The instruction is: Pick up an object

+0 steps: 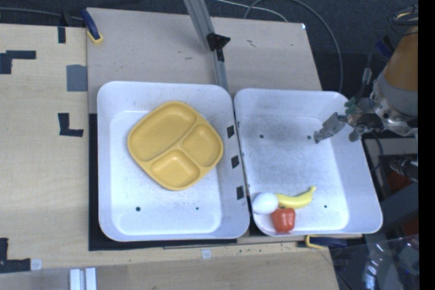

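In the right bin's [292, 146] front-left corner lie three small items close together: a yellow banana [298, 198], a white egg-shaped object [265, 203] and a red pepper-like object [283, 219]. My gripper [336, 134] hangs over the right bin's far right side, well behind these items. Its fingers are spread open with nothing between them. The left bin [109, 166] holds a yellow divided plate [175, 144].
A metal pole [197, 3] slants down from the top and ends at the bins' shared back edge. Cables loop across the bench behind the right bin. A yellow-handled clamp [92, 27] sits at the bench's back left.
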You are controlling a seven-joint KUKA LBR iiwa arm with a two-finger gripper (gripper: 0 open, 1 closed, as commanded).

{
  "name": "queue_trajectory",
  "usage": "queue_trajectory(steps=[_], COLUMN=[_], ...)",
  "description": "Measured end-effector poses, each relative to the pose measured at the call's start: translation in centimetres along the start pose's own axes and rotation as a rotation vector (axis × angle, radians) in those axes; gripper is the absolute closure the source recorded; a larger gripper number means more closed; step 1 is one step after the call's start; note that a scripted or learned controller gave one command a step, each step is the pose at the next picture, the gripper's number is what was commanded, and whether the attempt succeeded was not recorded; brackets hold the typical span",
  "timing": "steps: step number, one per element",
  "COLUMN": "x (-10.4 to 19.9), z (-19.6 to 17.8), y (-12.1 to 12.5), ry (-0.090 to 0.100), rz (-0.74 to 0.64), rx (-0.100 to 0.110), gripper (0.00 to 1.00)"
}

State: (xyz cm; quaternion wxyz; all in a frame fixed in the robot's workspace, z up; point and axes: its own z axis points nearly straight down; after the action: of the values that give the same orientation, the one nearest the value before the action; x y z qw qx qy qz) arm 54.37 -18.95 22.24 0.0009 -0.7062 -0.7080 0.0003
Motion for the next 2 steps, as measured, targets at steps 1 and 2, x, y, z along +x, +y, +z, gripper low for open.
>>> queue_trajectory(steps=[1, 2], x=[0.0, 0.2], z=[0.0, 4.4], y=[0.0, -0.3], ry=[0.000, -0.001], rz=[0.000, 0.001], rx=[0.000, 0.004], gripper=[0.00, 0.00])
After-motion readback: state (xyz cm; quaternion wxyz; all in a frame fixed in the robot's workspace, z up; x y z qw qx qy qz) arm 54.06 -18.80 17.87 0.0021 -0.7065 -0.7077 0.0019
